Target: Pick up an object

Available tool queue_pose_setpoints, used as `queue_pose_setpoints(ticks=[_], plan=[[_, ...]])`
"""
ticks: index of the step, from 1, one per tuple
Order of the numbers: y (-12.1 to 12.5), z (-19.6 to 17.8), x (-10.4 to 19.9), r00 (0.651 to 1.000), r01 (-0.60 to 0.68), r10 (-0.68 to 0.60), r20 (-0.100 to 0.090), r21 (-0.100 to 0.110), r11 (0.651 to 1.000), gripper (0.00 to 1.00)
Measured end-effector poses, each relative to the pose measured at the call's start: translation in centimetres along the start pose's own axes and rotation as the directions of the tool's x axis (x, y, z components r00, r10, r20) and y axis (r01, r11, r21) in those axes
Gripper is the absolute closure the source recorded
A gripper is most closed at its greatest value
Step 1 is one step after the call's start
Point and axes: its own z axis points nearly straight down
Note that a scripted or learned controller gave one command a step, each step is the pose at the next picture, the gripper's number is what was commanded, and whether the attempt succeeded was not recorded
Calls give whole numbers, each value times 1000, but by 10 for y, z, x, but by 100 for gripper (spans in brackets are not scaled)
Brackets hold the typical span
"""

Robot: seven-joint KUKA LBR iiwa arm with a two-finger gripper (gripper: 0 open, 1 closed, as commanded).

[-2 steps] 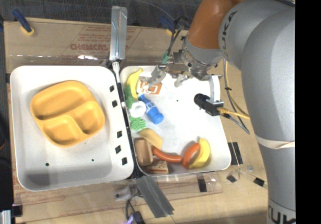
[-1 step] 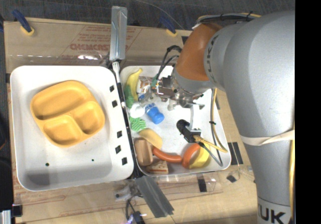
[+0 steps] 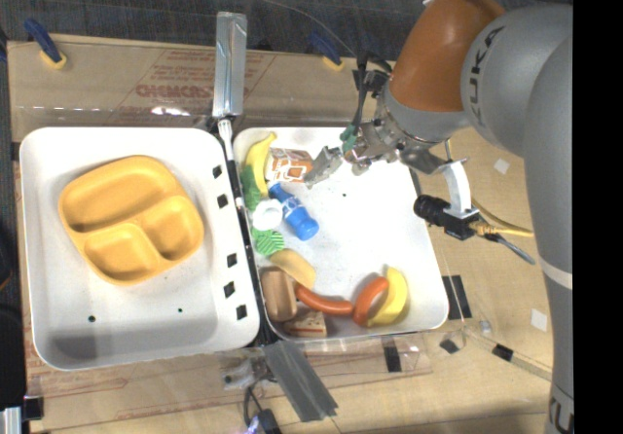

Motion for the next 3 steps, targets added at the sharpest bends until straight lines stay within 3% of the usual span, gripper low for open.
queue_pose_setpoints(ticks=[1,2,3], plan=[[-6,110,12,999,-49,49,3,-6,999,0],[1,134,-2,985,-170,170,-2,6,985,0],[1,125,-1,986,-166,166,-3,7,986,100]])
